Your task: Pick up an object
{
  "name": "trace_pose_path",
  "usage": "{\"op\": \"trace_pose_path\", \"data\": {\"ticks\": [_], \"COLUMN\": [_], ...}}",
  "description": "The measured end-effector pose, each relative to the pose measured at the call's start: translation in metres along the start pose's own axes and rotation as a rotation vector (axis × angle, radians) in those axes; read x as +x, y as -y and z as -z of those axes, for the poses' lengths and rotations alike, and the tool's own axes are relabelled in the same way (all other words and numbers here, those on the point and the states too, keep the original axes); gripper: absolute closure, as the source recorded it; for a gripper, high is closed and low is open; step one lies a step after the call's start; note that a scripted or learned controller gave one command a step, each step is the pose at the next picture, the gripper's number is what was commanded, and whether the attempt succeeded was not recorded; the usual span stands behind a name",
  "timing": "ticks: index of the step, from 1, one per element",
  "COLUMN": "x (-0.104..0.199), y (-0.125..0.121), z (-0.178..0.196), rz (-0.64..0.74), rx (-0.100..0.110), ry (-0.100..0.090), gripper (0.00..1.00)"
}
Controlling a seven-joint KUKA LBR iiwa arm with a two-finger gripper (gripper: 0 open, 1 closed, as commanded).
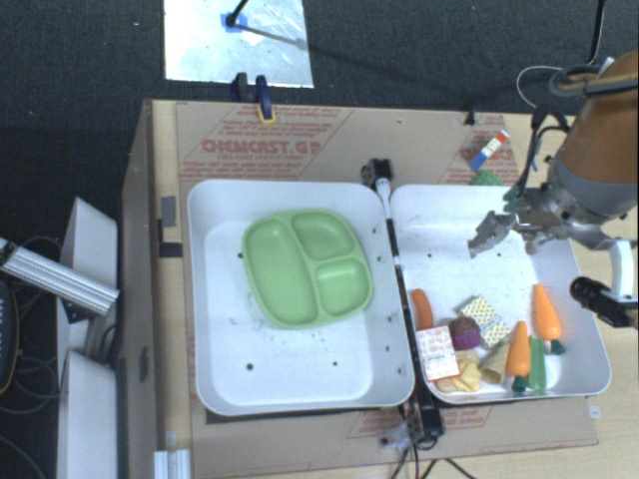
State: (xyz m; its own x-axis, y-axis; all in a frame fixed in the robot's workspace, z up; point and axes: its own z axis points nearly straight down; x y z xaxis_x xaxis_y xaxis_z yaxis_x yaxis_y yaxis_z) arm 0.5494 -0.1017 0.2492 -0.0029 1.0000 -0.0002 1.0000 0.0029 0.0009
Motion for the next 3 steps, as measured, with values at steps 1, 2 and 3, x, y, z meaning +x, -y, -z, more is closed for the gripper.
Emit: {"op": "trace_pose_path", "data": {"ticks": [1,2,3], "x": [-0.02,-0.021,-0.021], "y": [0.058,0.056,0.056], "z": [-0.151,-0.139,-0.139], "rz": [-0.003,-0.002,-0.002], "rx": [-0.001,-0.007,-0.006], "ry": [0.001,0.002,0.002], "gripper": [0.0,1.0,0.0]}}
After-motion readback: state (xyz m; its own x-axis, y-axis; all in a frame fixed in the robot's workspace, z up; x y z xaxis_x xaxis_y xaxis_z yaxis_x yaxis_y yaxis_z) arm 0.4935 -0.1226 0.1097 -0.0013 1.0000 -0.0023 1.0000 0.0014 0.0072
